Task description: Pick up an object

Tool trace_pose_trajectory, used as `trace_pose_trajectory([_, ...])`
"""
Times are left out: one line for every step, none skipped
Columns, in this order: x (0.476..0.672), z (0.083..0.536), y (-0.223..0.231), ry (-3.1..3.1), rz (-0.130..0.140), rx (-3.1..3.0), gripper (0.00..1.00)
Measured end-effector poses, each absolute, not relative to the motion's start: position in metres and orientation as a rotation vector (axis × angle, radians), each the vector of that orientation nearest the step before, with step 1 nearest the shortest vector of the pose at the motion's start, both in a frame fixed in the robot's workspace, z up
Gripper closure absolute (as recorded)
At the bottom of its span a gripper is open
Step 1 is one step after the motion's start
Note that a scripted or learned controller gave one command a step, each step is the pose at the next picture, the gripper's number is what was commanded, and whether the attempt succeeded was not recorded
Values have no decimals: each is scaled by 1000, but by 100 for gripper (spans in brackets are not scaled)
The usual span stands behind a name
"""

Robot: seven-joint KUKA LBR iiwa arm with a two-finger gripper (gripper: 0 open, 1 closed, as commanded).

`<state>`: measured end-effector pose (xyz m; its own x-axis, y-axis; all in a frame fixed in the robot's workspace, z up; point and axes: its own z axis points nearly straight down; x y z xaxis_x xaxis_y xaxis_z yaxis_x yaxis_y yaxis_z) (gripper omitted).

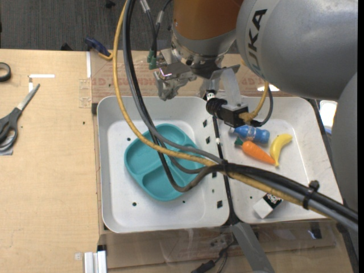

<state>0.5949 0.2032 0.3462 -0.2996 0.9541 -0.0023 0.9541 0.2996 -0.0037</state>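
Nothing is picked up yet, as far as you can judge: every object is lying in a bin, and the lift is all still ahead of you.

Nearest you, in the right bin, a small white and black block is sitting by the front wall, partly under the cables that are draping across both bins. Further back in that bin, an orange carrot is lying just beside a yellow banana, with a blue bottle-like toy right behind the carrot.

The left bin is holding a teal divided tray, tilted across its floor and crossed by the same cables.

Beyond both, the gripper is hanging at the far rim of the left bin, above the worktop; you cannot tell how its fingers are standing, and nothing is showing between them.
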Motion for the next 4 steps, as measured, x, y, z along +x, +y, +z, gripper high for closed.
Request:
trace_pose_trajectory([639, 220, 211, -2312, 8, -2127, 100])
trace_pose_trajectory([554, 92, 187, -2611, 2, -1748, 100])
trace_pose_trajectory([561, 211, 192, -2600, 2, -1766, 100])
trace_pose_trajectory([659, 170, 196, -2296, 6, -2146, 100])
